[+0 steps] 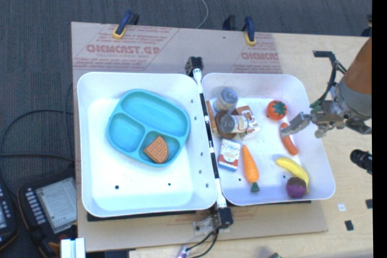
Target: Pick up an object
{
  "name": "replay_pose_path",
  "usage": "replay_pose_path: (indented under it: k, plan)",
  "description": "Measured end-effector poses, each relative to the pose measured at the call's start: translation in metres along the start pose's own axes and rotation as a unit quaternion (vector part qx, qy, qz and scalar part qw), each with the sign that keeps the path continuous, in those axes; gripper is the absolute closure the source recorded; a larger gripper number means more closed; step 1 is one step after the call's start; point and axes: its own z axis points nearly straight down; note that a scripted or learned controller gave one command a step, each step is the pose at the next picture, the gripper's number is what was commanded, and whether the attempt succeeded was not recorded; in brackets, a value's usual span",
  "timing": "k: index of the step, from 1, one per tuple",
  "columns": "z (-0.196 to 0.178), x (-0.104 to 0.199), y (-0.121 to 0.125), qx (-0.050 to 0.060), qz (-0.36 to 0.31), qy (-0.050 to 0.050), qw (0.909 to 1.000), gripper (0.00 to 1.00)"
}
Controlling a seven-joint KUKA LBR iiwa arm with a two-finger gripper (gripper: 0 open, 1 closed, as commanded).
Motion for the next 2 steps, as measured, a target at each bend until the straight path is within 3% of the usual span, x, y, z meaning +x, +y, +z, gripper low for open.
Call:
replay_pose_path:
  k: [1,2]
  plan:
    - [0.0990,-0.0032,-0.0078,0.000,-0.001,0.002,1.0000,0.00]
    - [0.0928,-0.0035,-0.0086,0.002,-0.001,0.002,1.0000,1.00]
